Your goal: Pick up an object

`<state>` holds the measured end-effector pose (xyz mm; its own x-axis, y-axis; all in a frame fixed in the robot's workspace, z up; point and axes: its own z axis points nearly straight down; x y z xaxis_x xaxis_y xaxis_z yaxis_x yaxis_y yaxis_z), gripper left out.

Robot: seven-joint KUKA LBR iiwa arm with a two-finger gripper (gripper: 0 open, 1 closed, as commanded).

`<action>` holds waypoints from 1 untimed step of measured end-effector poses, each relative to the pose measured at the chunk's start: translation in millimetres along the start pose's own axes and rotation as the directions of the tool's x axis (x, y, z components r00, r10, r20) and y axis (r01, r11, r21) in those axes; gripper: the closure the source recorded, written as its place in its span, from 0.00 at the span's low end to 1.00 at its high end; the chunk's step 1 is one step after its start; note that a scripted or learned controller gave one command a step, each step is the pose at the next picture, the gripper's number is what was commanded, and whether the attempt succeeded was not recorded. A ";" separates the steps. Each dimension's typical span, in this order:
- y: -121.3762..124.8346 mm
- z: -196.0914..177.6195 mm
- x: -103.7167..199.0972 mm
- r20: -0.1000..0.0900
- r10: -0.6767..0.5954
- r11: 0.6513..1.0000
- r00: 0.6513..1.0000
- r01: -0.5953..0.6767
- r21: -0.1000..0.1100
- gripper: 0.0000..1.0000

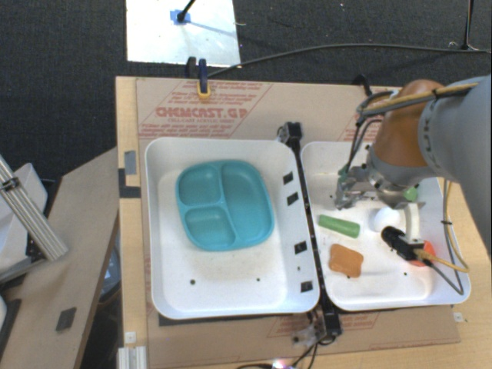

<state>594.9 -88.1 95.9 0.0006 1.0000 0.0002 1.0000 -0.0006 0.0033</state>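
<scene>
A green stick (339,225) lies flat in the right bin (384,294), near that bin's left wall and about halfway down it. The gripper (344,197) hangs just above the stick's upper side, close to it, with a thin strip of white floor showing between them. Nothing is visibly held, and I cannot tell whether the gripper is apart or together.

The arm (453,137) comes in from the right and bends steeply down over the bin's upper half. Its orange band (403,133) sits above the wrist and covers part of the bin's back wall.

An orange lump (346,260) lies just below the stick, apart from it. A white ball (380,220) sits to the stick's right, close under the wrist. Neither one lies between the gripper and the stick.

The left bin (231,283) holds a teal divided plate (224,204), set slightly askew near the middle. Both bins rest on a brown board (223,106) with red lettering. A blue and yellow clamp (202,78) grips the board's far edge. Beyond it, a white sheet (165,21) lies on the dark floor.
</scene>
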 end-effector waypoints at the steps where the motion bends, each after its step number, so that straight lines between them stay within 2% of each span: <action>1: 4.7 -43.7 0.0 0.001 -0.004 1.000 1.000 0.004 -0.002 1.00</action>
<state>599.5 -88.2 139.7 -0.0034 1.0000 -0.0005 1.0000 0.0034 0.0054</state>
